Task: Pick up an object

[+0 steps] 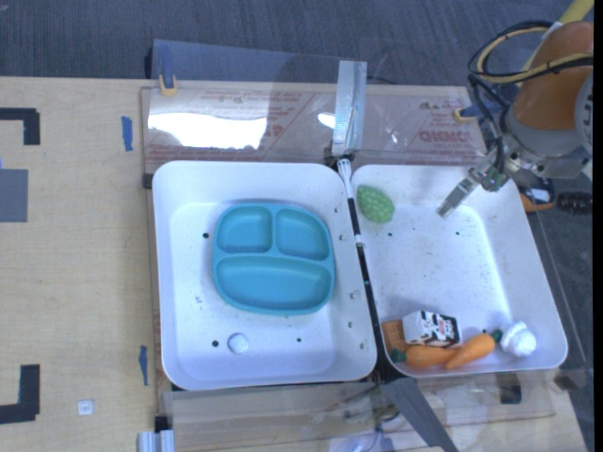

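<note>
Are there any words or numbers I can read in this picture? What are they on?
Red print on the clear panel behind the right bin: it looks upside down and is too blurred to read.
Black marks on the small white carton in the right bin: a pattern or picture, no letters I can make out.
The blue tray bears no words.

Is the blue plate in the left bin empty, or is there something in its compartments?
Empty. The blue plate lies flat in the left bin, and all three compartments show only bare blue surface.
</note>
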Controlling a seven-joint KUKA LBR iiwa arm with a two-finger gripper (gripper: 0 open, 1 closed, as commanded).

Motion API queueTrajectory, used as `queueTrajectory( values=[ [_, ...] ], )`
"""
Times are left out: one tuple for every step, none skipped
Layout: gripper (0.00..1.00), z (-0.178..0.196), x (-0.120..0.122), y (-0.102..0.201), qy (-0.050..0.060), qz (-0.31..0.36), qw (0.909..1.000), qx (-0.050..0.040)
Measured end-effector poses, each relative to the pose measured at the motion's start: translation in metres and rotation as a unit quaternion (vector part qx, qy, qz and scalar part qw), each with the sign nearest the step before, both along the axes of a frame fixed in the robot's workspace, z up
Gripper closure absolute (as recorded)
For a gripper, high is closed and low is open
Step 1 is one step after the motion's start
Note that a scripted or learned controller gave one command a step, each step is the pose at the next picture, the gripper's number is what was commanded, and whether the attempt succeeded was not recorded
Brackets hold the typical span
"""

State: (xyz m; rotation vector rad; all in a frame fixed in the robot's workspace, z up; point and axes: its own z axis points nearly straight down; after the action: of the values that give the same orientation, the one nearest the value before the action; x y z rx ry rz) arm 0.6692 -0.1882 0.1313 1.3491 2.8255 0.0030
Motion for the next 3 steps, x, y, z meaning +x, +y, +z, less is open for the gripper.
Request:
queueTrajectory(
  values=[
    [0.0, -0.045, -0.018, 0.032, 0.005, 0.106, 0.9944, 0.001],
    [0.0, -0.045, -0.016, 0.048, 0.003, -0.161, 0.9869, 0.0022],
    [0.0, 0.05, 0.0, -0.004, -0.002, -0.153, 0.9883, 0.0007]
  ],
)
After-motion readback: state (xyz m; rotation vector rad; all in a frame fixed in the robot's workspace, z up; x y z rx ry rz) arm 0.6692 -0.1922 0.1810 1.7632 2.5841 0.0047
